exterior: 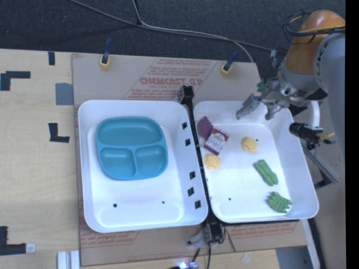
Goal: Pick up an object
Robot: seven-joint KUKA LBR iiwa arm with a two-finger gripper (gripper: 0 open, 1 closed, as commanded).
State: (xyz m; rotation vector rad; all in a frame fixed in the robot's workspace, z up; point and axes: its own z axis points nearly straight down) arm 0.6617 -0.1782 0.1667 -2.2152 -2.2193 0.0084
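Overhead, at a slant, the camera view takes in two shallow white bins set side by side on a cardboard sheet [168,80] printed with red lettering. Inside the left bin [90,167] lies a blue divided plate [132,148] with three compartments, sitting toward the bin's upper left. Several small things are scattered in the right bin [297,167]: a dark purple piece [204,126] and a small red and white packet [216,140] lie touching each other near the divider at the upper left, with a yellow piece [212,161] just below them. Another yellow piece [249,144] sits nearer the bin's middle, apart from the rest. Lower right, a green oblong piece [265,172] lies at a slant, and a second, stubbier green piece [279,202] rests close to the bin's lower right corner. From the right the grey arm [331,55] with its orange band reaches in, and the gripper [257,110] hangs over the upper right part of the right bin, its two fingers spread apart with nothing between them; one fingertip [241,114] points down and left toward the bin floor. It stands above and clear of the nearer yellow piece, touching none of the objects.
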